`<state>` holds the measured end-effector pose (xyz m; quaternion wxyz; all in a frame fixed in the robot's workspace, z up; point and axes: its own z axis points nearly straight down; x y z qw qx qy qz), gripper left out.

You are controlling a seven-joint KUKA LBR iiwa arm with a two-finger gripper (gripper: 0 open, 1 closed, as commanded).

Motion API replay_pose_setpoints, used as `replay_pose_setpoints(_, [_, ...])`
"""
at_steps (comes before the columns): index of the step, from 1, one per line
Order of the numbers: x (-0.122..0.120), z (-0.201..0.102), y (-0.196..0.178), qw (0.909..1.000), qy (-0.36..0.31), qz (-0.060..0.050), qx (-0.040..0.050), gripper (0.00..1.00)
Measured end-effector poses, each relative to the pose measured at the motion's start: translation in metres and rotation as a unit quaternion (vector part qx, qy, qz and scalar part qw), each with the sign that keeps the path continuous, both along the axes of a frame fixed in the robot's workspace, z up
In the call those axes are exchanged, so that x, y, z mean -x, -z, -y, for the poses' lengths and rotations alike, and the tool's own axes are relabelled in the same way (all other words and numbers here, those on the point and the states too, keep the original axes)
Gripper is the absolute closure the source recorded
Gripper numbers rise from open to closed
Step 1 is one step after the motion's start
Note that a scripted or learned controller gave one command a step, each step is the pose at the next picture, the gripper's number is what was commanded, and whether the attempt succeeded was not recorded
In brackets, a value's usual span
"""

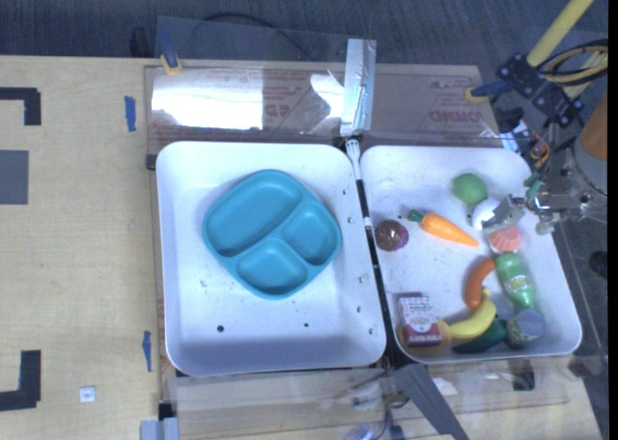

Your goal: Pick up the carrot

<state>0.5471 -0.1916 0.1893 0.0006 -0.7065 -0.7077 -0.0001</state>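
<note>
The worktop (68, 264) is seen as pale wood, with two white bins set side by side on it. In the left bin (193, 332) a blue divided tray (272, 233) with three compartments is laid slightly tilted. In the right bin (415, 182) a small dark round item (391, 234) is noted near the left wall. Just to its right the carrot (448, 228) is found lying flat, green top toward the left, orange tip pointing right and down, apart from its neighbours. A green round fruit (470, 187) is placed above it. A small carton (419, 319) is recorded at the front, touching a banana (470, 323). An orange piece (477, 280) and a green bottle (516, 279) lie beside these. The gripper (509, 211) is positioned at the bin's right side, near a pink item (504, 239); whether the fingers are apart or together cannot be told. Nothing is seen held between them.
</note>
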Motion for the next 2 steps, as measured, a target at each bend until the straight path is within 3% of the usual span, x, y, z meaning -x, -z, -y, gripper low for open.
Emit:
replay_pose_setpoints(1, [-0.029,-0.049,0.092,0.9947,0.103,-0.002,-0.0031,0.00])
replay_pose_setpoints(2, [-0.057,-0.100,0.103,0.9970,0.078,0.003,0.0001,0.00])
